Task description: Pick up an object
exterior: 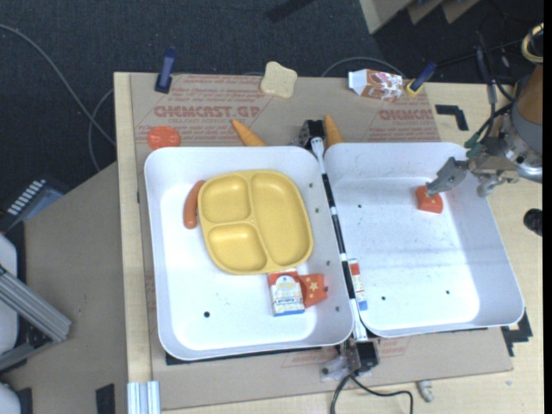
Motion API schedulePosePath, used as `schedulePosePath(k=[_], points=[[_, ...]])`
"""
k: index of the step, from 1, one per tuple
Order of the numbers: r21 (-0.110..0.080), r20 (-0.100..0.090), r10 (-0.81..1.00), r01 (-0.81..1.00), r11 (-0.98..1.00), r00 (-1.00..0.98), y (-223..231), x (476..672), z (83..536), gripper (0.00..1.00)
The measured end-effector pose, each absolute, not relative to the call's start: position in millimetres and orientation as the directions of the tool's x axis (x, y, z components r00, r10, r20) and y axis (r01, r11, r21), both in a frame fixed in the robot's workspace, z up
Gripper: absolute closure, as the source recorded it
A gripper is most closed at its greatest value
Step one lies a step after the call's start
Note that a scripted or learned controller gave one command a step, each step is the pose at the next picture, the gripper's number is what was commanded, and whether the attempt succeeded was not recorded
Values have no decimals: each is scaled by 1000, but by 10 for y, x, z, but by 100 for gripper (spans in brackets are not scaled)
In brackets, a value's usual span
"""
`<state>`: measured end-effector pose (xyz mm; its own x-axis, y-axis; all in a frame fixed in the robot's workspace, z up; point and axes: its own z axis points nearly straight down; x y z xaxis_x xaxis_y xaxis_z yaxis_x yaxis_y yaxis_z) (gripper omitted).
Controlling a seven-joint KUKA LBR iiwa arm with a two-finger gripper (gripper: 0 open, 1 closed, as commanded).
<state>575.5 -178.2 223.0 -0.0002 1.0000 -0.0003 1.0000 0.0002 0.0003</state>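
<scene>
1. Camera view looks down on 2 white bins side by side on a bench (129, 231): the left bin (172, 317) and the right bin (466, 291).
2. The arm (526, 128) reaches in from the right, its gripper (444, 179) low over the upper part of the right bin.
3. A small orange-red block (429, 200) lies in the right bin, right under the gripper tip, touching or just beside it. I cannot tell whether the fingers are open or closed, nor whether they grip the block.
4. In the left bin a yellow tray (255, 221) with 3 compartments sits near the middle.
5. An orange sausage (191, 207) lies just left of the tray, along its edge.
6. A small carton (285, 293) lies below the tray, with an orange piece (315, 289) touching its right side.
7. On the bench beyond the bins: a blue clip (165, 70), a bread slice (279, 78), a wrapper (377, 84), an orange disc (161, 136) and a carrot (247, 134).
</scene>
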Motion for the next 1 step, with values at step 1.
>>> schedulePosePath(k=[1], points=[[-4,1,1000,1000,-1,1,-1979,5910,876,0]])
